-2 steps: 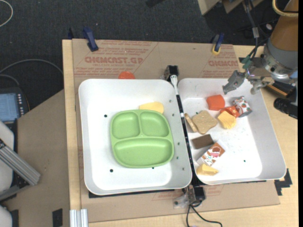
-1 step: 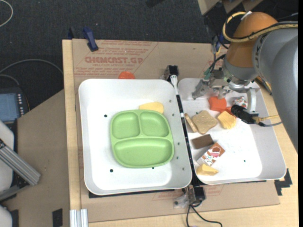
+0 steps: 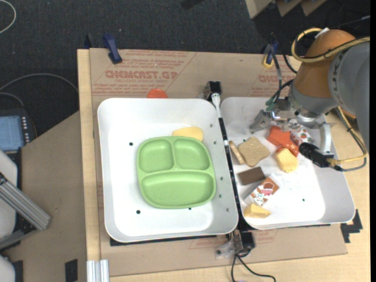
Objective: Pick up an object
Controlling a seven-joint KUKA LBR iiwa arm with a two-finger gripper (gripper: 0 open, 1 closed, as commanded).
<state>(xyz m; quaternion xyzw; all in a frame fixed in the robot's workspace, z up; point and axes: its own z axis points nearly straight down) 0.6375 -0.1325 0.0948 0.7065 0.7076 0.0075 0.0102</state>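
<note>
Over the right bin (image 3: 329, 213), the end effector (image 3: 286, 121) hangs low beside an orange block (image 3: 279, 138); whether it grips anything I cannot tell. Judging by that, the pick is not yet done. Just beyond the orange block lie a yellow piece (image 3: 287, 160), a toast slice (image 3: 254, 150) and a brown square (image 3: 251, 175), crowding any approach. Left of the orange block, the other bin (image 3: 114, 157) holds a green divided plate (image 3: 175, 172).

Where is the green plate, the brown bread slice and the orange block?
green plate (image 3: 175, 172): camera view, its middle divider.
bread slice (image 3: 254, 150): camera view, its flat top.
orange block (image 3: 279, 138): camera view, its top face.
</note>
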